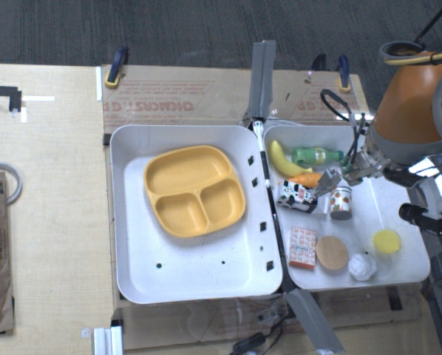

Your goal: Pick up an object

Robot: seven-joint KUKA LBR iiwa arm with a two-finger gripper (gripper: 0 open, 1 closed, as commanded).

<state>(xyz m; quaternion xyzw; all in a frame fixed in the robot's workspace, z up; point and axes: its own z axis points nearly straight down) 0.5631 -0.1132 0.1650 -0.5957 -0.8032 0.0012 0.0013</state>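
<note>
- The left bin (132, 220) holds a yellow divided plate (195, 191), lying flat near its middle.
- The right bin (406, 261) holds the smaller items, and the arm (409, 113) reaches over its upper right part.
- The gripper (332, 180) sits low among the items in the upper left of that bin; whether it is open or closed cannot be told.
- A banana (282, 161) and a green bottle (317, 155) lie along the far side, with an orange carrot (304, 177) just beside the gripper.
- A black-and-white toy (296, 196) and a small can (341, 202) lie just below the gripper.
- Nearer the front: a red-patterned box (303, 247), a tan disc (332, 253), a white ball (361, 266), a yellow ball (386, 241).
</note>
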